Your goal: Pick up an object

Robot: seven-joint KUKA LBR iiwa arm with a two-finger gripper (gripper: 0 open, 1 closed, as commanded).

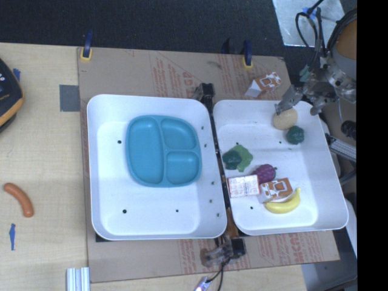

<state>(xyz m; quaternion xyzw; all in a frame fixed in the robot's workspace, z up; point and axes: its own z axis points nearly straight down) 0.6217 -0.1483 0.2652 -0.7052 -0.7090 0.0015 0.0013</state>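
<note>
While the arm reaches in from the right of the camera view, its gripper (298,102) hangs over the far right corner of the right bin (330,190). One finger (285,105) comes down to the beige rounded object (284,120) and seems to touch its top; the other finger is on the right side, and the jaws stand wide, with nothing between them.

Just beside the beige object, to its right and a little nearer, lies a small dark green ball (295,134). Toward the middle of this bin sits a green broccoli-like piece (236,157). Near the front there are a purple object (265,173), a white and red packet (243,186), a small orange and white carton (277,189) and a yellow banana (284,203), all close together.

Inside the left bin (106,180) rests a blue divided plate (162,150). A sausage (19,199) lies on the counter (42,162) far to the left, and another small carton (265,84) lies behind the right bin.
</note>
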